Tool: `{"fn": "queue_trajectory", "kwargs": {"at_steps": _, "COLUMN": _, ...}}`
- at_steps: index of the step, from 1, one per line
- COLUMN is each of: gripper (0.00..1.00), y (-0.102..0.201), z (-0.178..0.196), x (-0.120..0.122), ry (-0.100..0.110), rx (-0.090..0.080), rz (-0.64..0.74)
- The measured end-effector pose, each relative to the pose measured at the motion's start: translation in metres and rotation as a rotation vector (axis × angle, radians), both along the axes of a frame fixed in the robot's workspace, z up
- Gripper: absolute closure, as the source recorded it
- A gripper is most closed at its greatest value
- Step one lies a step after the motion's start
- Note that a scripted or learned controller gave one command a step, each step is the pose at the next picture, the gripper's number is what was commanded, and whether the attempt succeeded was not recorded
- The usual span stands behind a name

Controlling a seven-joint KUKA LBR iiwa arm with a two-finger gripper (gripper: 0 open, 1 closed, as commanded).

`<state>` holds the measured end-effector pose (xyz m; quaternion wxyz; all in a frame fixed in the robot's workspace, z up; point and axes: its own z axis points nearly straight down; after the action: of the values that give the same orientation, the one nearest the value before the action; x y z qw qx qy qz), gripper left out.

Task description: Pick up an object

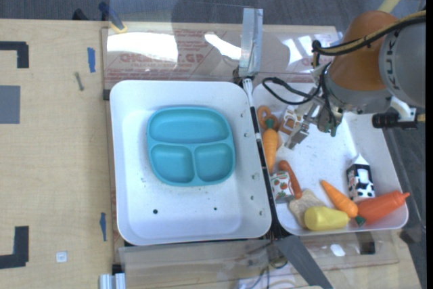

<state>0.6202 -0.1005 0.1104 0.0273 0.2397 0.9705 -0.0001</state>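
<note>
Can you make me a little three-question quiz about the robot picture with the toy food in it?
1. True or false: the turquoise plastic plate with three sections lies in the left white bin.
2. Which bin is the robot's two-finger gripper over? A) left B) right white bin
3. Fill in: the yellow toy lemon lies at the bin's ____ edge, near or far?

Key
1. True.
2. B. It hangs near the small orange carrot by the divider.
3. Near, beside the big orange-red carrot.
</note>
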Motion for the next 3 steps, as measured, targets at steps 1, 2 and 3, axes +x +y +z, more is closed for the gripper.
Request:
{"fn": "queue_trajectory", "kwargs": {"at_steps": 1, "gripper": 0.0, "y": -0.0004, "z": -0.0005, "x": 0.0069, "ry": 0.011, "rx": 0.012, "rz": -0.08}}
{"fn": "queue_trajectory", "kwargs": {"at_steps": 2, "gripper": 0.0, "y": 0.0001, "z": -0.0004, "x": 0.0161, "ry": 0.018, "rx": -0.002, "rz": 0.028}}
{"fn": "queue_trajectory", "kwargs": {"at_steps": 3, "gripper": 0.0, "y": -0.0016, "z": -0.0006, "x": 0.0168, "ry": 0.019, "rx": 0.004, "rz": 0.024}}
